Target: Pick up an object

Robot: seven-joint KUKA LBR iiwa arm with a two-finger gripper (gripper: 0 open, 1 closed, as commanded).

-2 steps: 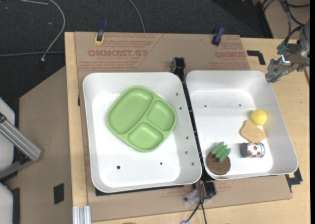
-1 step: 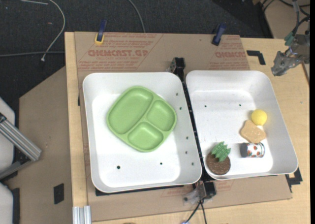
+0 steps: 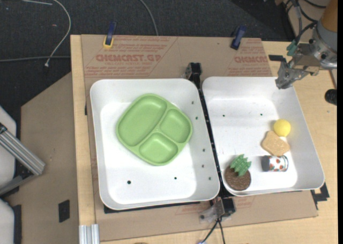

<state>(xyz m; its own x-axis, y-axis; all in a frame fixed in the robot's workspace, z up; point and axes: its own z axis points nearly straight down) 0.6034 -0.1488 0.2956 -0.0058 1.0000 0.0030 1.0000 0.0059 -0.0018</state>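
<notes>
The right bin (image 3: 241, 98) holds a yellow ball (image 3: 282, 127), a tan cracker-shaped piece (image 3: 275, 143), a small red, white and black can (image 3: 275, 163) lying on its side, and a small potted green plant (image 3: 239, 172). All lie near the bin's front right. My gripper (image 3: 284, 79) hangs over the bin's far right corner, well above and behind these objects, with nothing visible between its fingers.
The left bin (image 3: 107, 184) carries a green three-compartment plate (image 3: 154, 128). Blue clamps (image 3: 110, 34) (image 3: 238, 37) hold the cardboard base at the back. Cables and a cardboard box lie beyond the bench at the top.
</notes>
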